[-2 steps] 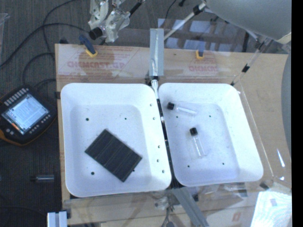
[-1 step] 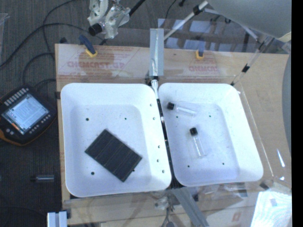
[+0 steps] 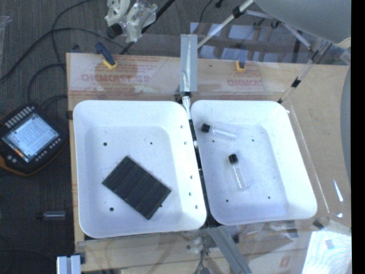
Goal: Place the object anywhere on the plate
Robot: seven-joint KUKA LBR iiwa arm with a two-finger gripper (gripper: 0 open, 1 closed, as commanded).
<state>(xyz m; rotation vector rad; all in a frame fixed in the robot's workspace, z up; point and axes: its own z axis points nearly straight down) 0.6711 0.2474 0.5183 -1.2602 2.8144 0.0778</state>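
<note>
The claw [image 3: 130, 13] hangs at the far side of the scene, beyond the bench's back edge and above the left bin's far corner, well apart from everything in the bins; it is small and cluttered there, so how far it is open cannot be told, and nothing can be seen in its grasp. The grey arm [image 3: 302, 4] fills the upper right corner. In the left bin [image 3: 85, 119] lies the plate [image 3: 137, 187] — a dark, ribbed, flat rectangle, turned at a slant on the bin's floor. The right bin [image 3: 285, 153] holds two clear vials with black caps, both lying down: one vial [image 3: 219, 132] near the far left corner, the other vial [image 3: 238, 173] near the middle. A teach pendant [image 3: 28, 138] rests on the floor left of the bench.
</note>
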